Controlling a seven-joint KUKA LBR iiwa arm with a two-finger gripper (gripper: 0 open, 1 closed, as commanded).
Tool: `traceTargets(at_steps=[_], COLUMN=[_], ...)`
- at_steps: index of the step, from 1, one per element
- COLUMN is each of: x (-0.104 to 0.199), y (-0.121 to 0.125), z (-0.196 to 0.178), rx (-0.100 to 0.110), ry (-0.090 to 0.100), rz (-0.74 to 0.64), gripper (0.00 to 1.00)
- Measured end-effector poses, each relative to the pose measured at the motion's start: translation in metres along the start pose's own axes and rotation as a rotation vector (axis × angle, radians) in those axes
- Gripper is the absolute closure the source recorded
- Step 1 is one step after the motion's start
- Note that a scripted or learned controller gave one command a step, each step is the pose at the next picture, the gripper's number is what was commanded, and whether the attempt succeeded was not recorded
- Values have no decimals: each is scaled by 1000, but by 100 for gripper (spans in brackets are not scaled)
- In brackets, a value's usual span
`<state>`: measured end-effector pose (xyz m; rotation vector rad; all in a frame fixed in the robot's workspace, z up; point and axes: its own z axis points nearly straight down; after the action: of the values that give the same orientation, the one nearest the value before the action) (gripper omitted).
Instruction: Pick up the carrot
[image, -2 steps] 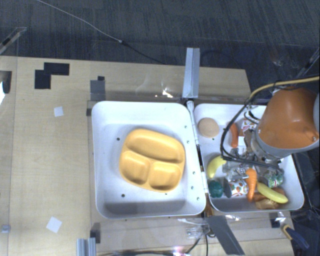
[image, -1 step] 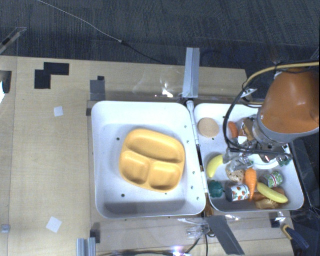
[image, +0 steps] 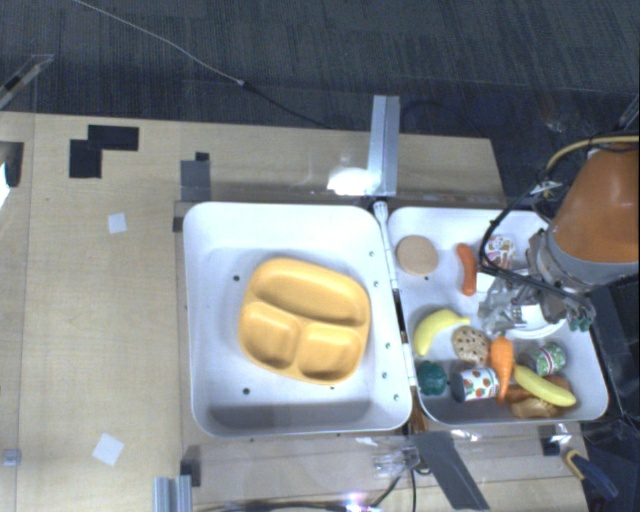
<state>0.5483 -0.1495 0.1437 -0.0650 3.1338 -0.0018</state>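
Observation:
The orange carrot lies lengthwise in the right bin, its thick end pointing to the far side, between a chocolate-chip cookie and a green can. My gripper hangs just beyond the carrot's thick end, open, with nothing between its fingers. The grey arm with its orange band reaches in over the bin's right side and hides part of the bin floor there.
Crowded round the carrot are a banana, a second banana, a printed can, a teal item, a red sausage and a round bun. The left bin holds a yellow divided tray.

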Motion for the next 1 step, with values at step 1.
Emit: traceTargets(at_steps=[1], x=[56], y=[9], z=[20], rx=[-1], ry=[1], rz=[66], gripper=[100])
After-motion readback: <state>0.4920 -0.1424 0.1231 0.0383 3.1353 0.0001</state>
